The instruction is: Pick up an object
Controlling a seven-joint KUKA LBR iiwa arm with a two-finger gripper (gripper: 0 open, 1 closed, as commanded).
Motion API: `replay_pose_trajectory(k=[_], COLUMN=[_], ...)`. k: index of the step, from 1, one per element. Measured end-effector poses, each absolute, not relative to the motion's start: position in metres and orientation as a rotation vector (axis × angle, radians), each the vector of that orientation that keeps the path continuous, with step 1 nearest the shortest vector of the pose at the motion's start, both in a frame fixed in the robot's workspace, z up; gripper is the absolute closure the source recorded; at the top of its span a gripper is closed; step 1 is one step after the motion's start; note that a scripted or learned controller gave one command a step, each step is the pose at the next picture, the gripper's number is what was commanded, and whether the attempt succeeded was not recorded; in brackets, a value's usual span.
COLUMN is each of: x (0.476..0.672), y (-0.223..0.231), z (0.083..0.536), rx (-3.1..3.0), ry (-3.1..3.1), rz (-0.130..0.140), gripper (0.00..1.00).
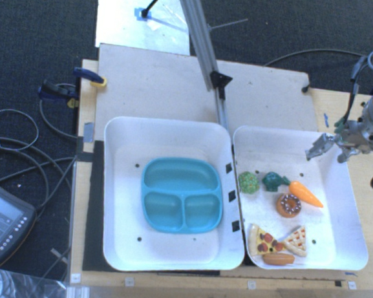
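Claw (329, 150) open, gripping nothing, at 2 o'clock over right bin (350, 211) | wooden bench (198, 88) | dark carpet (35, 28)

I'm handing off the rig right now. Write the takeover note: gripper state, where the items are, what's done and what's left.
Gripper: open, holding nothing, above the upper right corner of the right bin, apart from all the items.
Right bin items: green ball, dark green broccoli piece and carrot in a row mid-bin; donut just below the carrot; two pizza slices and a hot dog near the front edge.
Left bin: blue divided plate.
Done: nothing picked yet.
Left: descend on one item, close, lift. The carrot and donut look nearest.
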State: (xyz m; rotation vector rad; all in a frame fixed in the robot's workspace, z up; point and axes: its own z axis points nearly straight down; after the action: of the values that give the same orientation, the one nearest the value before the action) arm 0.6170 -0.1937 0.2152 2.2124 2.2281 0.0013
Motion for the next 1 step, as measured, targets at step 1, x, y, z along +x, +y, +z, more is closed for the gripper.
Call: replay_pose_trajectory(k=[1], x=[0.617], y=[-0.1937], z=[0.2153], rx=[2.211], ry=[2.229], rz=[0.001], gripper=[0.0])
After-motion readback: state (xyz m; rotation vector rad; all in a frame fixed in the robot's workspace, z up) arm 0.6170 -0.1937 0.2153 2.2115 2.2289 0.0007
